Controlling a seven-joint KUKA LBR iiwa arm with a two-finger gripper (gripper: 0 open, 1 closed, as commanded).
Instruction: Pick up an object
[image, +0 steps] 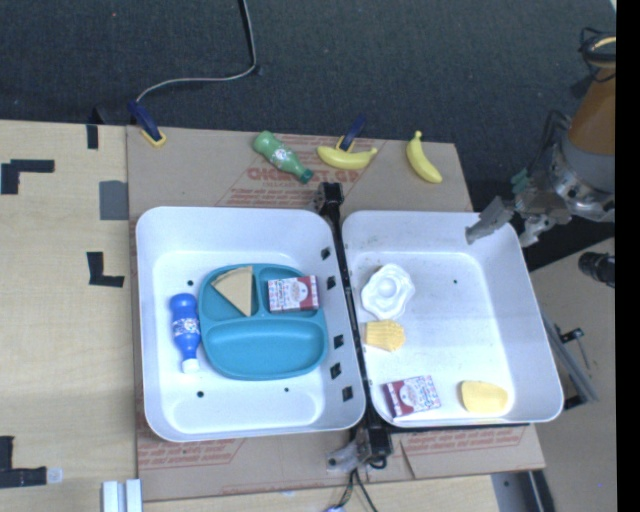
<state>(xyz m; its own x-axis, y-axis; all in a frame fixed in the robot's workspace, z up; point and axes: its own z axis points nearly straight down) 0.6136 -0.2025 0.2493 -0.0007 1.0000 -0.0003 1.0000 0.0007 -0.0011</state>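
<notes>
My gripper (508, 224) hangs over the far right corner of the right bin (520, 330), open, with nothing between its fingers. Below it in that bin lie a white fried-egg toy (386, 290), a small yellow ridged piece (385, 335), a red and white carton (411, 395) and a yellow lump (484, 397). All of them are well to the left of or nearer than the gripper, and none touches it.
The left bin (165, 390) holds a blue divided plate (262, 345) bearing a tan wedge (235, 290) and a red carton (292, 294), with a blue bottle (184, 330) beside it. Behind the bins lie a green bottle (282, 156) and two bananas (346, 156) (424, 160).
</notes>
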